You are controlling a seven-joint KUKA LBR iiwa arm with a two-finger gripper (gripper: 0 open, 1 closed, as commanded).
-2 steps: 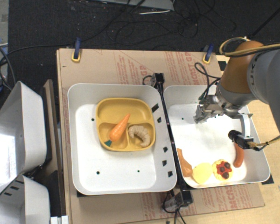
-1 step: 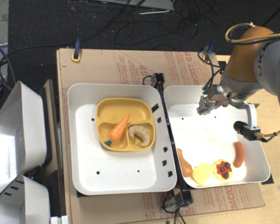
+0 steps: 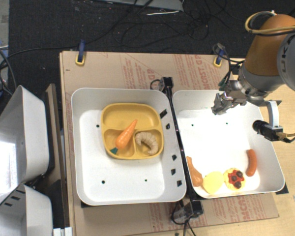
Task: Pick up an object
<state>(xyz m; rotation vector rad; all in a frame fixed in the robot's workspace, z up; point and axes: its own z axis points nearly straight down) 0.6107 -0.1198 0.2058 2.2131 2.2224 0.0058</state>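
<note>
Tool well apart from sausage.

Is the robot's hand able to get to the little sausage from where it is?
Probably yes. The hand hangs over the far end of the right bin, and the sausage lies in that same bin with bare floor between them and nothing on top of it.

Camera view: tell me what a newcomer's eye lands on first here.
First comes the yellow divided plate in the left bin, with a carrot and a shrimp in its compartments. Next is the orange-banded arm, its gripper over the right bin's far edge. Along that bin's near side lie a sausage and other toy foods.
</note>
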